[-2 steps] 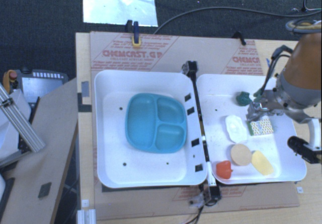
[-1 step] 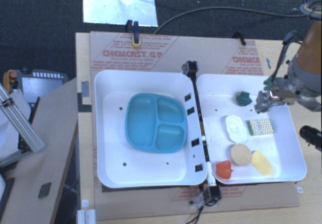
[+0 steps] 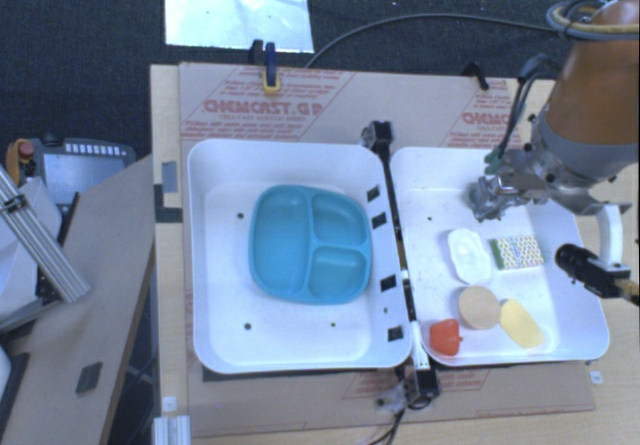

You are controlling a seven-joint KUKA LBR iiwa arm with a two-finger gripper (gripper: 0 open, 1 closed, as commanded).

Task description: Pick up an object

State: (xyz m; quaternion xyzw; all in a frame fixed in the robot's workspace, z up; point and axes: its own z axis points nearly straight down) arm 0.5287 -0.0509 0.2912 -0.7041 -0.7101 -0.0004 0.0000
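Observation:
The right bin (image 3: 432, 183) holds several small objects along its front half. A white oval piece (image 3: 466, 253) lies beside a green-and-white patterned block (image 3: 517, 252). In front of them sit a tan round disc (image 3: 479, 307), a yellow oblong piece (image 3: 521, 323) and a red piece (image 3: 445, 336) at the front left corner. My gripper (image 3: 487, 198) hangs over the bin's middle, just behind the white piece and apart from it. The metal gripper body hides how it is set. Nothing shows in its hold.
The left bin (image 3: 215, 263) bears a blue divided plate (image 3: 310, 243). A black divider with clips (image 3: 392, 233) runs between the bins. The grey and orange arm (image 3: 590, 103) looms over the right bin's back right. A black fitting (image 3: 588, 269) sticks in at the right rim.

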